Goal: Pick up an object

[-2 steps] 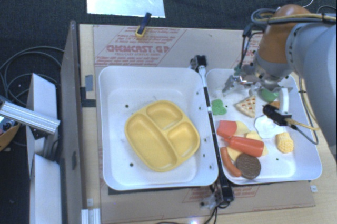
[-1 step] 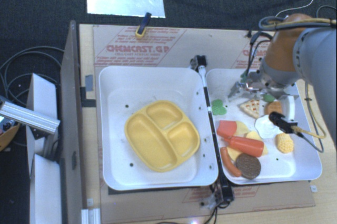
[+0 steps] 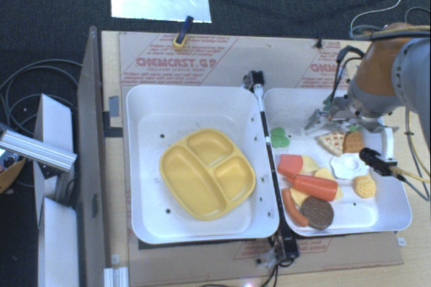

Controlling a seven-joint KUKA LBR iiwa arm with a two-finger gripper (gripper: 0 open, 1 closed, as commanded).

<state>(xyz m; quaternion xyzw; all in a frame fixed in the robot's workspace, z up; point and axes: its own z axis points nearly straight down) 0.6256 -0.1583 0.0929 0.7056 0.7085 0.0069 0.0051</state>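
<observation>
1. My tool (image 3: pixel 322 117) hangs low over the far part of the right bin (image 3: pixel 404 215); I cannot tell its state.
2. The pizza slice (image 3: pixel 331 142) lies just beside the tool, on the near side, touching a brown bun (image 3: pixel 353 141).
3. Open floor lies left of the tool, toward a green piece (image 3: pixel 279 138).
4. The bin's far wall is close behind the tool.
</observation>
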